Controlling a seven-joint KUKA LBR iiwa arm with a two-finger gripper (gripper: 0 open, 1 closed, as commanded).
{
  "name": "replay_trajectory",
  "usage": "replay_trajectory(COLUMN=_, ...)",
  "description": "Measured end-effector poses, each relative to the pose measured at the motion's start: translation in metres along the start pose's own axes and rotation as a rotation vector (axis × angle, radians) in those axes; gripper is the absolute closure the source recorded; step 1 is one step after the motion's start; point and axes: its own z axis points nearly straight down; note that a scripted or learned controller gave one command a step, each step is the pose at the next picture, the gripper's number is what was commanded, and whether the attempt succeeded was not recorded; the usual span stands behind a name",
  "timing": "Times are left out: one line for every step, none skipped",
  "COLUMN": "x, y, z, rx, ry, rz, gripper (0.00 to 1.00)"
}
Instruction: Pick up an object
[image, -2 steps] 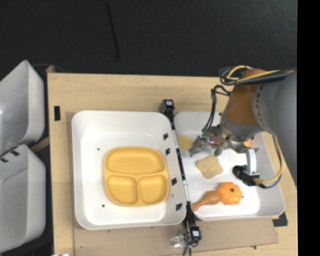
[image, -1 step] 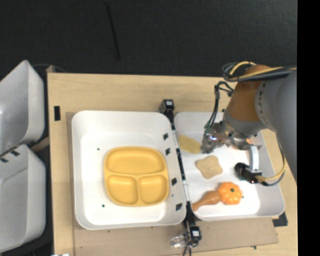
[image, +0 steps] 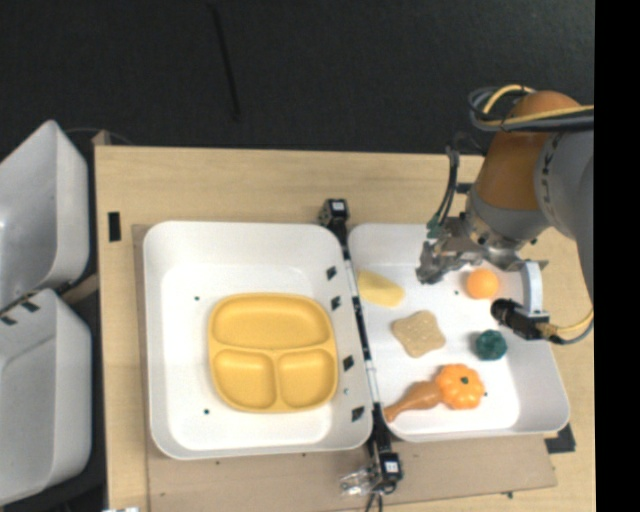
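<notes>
The right bin (image: 530, 400) holds several toy foods. A pale yellow piece (image: 380, 290) lies by its left wall, and a tan cracker-like square (image: 418, 333) sits in the middle. There is also a small orange ball (image: 482, 284), a dark green piece (image: 490, 345) and an orange pumpkin (image: 460, 386) with a tan stem-like piece (image: 412, 401) at the front. My gripper (image: 436, 264) hangs over the far part of this bin. It is just left of the orange ball and to the right of the pale yellow piece. I see nothing held in it.
In the left bin (image: 170, 300) lies a yellow three-compartment tray (image: 272, 352). A black clip (image: 333, 211) sits at the far end of the wall between the bins. A black cable part (image: 515, 318) hangs from the wrist over the right bin's right side.
</notes>
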Motion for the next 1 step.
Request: replay_trajectory(x=0.0064, y=-0.0013, z=-0.0609, rx=-0.001, ry=0.000, rz=-0.011, gripper=1.00)
